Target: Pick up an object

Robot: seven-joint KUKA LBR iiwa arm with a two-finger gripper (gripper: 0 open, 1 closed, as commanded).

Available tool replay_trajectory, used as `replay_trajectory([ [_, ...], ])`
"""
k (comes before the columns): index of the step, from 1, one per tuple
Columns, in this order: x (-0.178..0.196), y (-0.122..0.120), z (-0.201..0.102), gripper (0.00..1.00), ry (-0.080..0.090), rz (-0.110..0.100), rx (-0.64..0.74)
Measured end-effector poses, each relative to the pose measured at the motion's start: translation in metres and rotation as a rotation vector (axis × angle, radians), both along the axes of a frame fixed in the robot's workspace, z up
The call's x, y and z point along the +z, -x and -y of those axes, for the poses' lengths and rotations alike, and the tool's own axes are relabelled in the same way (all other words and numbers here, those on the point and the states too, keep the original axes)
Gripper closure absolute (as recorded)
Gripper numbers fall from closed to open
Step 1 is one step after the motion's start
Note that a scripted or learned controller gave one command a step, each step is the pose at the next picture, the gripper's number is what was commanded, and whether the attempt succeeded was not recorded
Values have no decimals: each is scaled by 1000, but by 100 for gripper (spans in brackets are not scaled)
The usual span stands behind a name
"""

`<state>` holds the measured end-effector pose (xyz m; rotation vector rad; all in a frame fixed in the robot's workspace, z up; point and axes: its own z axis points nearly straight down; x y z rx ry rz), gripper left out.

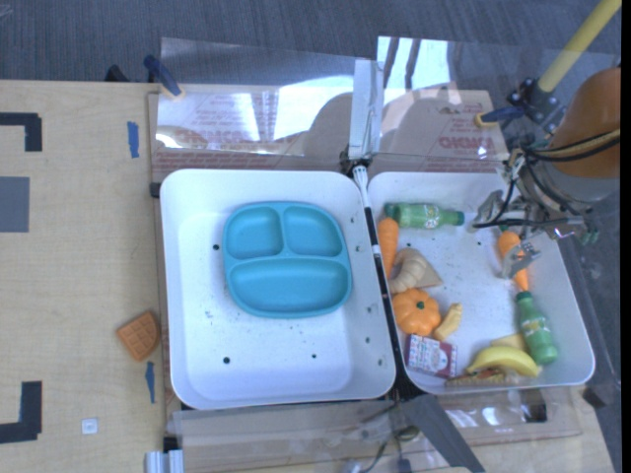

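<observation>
The right bin [577, 304] holds several toy foods. A green bottle [424, 215] lies at its back, and a carrot [388, 242] rests against its left wall. Beside the carrot are a beige piece [414, 267], an orange pumpkin [416, 310] and a small yellow piece [450, 320]. A red and white packet [431, 355], a banana [505, 360] and a second green bottle with an orange cap [533, 327] lie toward the front. My gripper [517, 245] hangs low over the bin's back right part. A small orange item [507, 241] sits right at it, partly hidden by it.
The left bin [197, 353] holds a blue divided plate [287, 258]. A small orange waffle-like block [139, 334] lies on the wooden bench left of the bins. Clear plastic sheeting [296, 106] stands behind both bins. Cables hang beside the wrist [537, 190].
</observation>
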<state>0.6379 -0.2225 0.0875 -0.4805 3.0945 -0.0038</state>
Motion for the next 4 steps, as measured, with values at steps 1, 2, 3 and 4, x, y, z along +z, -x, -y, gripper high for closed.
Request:
replay_trajectory([
  [1,1,28,0,0,-1,-2,-32],
  [2,1,54,-1,0,-2,-1,-107],
  [3,1,91,-1,0,-3,0,-131],
  [4,1,69,1,0,-1,3,-228],
])
